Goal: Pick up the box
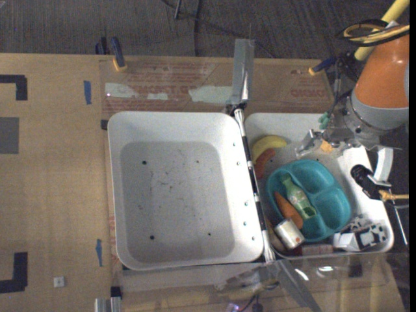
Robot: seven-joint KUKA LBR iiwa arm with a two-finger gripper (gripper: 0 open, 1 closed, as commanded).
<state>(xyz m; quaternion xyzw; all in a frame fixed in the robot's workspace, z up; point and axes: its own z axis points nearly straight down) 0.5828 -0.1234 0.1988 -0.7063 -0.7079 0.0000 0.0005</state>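
Hovering over the right bin (385, 238), the gripper (320, 140) is near the teal tray (333, 203); I cannot tell how its fingers stand.

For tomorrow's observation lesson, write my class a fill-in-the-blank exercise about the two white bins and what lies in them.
1. The teal divided plastic tray lies in the ____ white bin as the camera sees it.
2. On that tray, beside the small green bottle, lies an ____ carrot-shaped toy.
3. The round yellow object sits near the bin's far-left corner, ____ the tray in the picture.
4. The grey arm's band is coloured ____.

Missing words: right; orange; above; orange
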